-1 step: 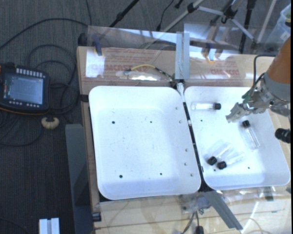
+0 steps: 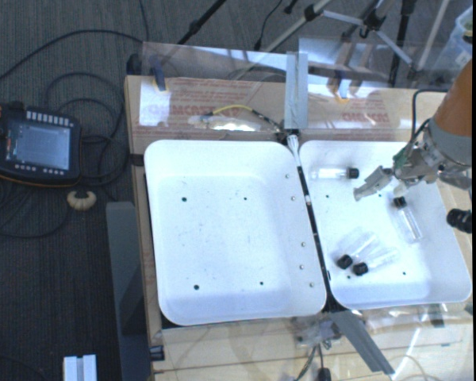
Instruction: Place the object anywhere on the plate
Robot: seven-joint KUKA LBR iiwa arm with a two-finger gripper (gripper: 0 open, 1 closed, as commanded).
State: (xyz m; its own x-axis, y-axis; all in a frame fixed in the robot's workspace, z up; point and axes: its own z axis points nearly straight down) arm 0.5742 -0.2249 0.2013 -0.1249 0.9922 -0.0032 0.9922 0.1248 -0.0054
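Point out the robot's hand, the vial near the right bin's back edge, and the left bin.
hand (image 2: 374,184), camera view, between its fingertips
vial (image 2: 333,173), camera view, clear body
left bin (image 2: 222,213), camera view, bare floor

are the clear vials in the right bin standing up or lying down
Lying down. The capped vial near the top, the one under the tool, and the pair lower down all rest on their sides.

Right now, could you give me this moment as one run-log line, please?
gripper: over right bin, nothing visibly held | vials: in right bin | left bin: no vials

Grey arm (image 2: 448,137), orange band, seemingly metallic silvery end effector (image 2: 378,182)
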